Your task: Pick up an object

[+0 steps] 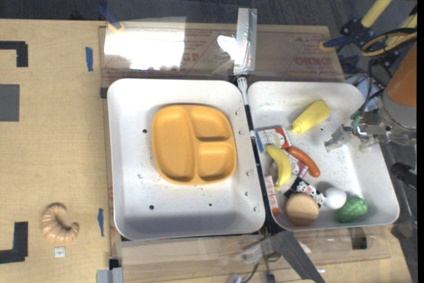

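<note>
Grey arm (400,132) with orange band (404,79), metal claw (344,136) with slim silver fingers

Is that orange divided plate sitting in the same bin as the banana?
No. The orange plate lies in the left bin; the banana is in the right bin.

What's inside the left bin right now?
The left bin holds one thing: an orange divided tray, lying flat near its middle, compartments facing up and nothing in them. Whatever lies under the tray is covered, so I cannot tell.
</note>
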Motion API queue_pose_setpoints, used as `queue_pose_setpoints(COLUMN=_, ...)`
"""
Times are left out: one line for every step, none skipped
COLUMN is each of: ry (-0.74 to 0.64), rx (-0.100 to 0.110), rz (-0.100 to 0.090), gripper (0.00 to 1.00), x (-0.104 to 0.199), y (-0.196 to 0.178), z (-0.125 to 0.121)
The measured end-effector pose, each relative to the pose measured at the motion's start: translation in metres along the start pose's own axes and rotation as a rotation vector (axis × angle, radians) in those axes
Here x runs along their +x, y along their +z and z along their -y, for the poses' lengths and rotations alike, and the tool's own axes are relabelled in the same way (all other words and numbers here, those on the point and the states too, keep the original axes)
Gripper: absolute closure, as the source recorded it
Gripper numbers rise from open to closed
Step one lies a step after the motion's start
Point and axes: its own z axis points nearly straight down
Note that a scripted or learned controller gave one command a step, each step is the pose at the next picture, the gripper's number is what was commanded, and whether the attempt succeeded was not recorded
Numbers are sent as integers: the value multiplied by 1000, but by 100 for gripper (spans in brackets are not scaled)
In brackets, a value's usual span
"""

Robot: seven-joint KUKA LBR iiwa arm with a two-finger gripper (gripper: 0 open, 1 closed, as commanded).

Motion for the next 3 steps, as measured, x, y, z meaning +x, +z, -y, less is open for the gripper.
queue_pose_setpoints(ry=-96, rx=-7, rz=4, gripper=0, x=57, y=30, z=-23)
queue_pose_setpoints(ry=-45, rx=-17, rz=6, gripper=0, x=115, y=34, z=12)
queue_pose_setpoints(ry=-335, rx=-20, rz=11, gripper=0, x=115, y=34, z=71)
